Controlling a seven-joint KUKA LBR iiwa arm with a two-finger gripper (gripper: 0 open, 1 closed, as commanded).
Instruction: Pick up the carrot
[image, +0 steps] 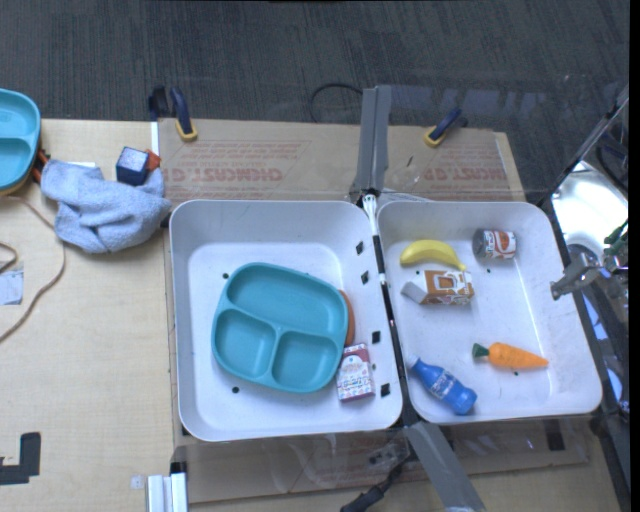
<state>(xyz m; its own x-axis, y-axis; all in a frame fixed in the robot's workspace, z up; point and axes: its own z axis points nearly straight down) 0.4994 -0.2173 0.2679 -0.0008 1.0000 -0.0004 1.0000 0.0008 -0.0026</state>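
An orange carrot (510, 356) with a green stem end lies flat in the right bin (560, 400), toward its front right. Its stem end points left and its tip points right. It lies apart from the other items, with bare white floor around it. The nearest thing is a blue bottle (444, 387), to its left and slightly nearer the front.
The right bin also holds a banana (432, 253), a small can (494, 244) and an orange-white carton (440, 288). In the left bin (190, 300) sit a teal divided plate (280, 327) and a small red carton (354, 374). A grey cloth (105, 205) lies on the bench at left.
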